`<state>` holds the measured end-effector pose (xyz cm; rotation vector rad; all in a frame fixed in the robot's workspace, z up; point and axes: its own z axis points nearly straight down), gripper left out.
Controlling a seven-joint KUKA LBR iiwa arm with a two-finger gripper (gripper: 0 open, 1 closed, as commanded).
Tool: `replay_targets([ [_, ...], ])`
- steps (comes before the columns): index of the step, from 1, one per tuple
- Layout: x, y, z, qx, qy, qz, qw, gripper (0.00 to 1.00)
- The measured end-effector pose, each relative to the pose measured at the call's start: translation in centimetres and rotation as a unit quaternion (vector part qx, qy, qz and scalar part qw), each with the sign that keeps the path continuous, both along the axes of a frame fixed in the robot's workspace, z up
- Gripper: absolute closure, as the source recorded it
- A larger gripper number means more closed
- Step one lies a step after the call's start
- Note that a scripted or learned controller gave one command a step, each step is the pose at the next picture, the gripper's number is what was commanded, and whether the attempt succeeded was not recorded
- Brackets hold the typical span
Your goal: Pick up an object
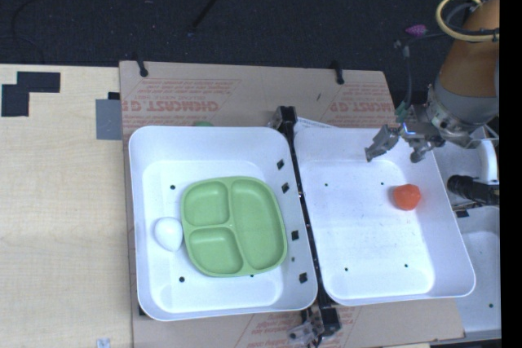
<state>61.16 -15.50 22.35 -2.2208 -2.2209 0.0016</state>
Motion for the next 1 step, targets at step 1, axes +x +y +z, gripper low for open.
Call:
replay_targets([
  [1,0.26,-0.9,-5.22,0.0004,0.002,0.0,1.0,0.0],
])
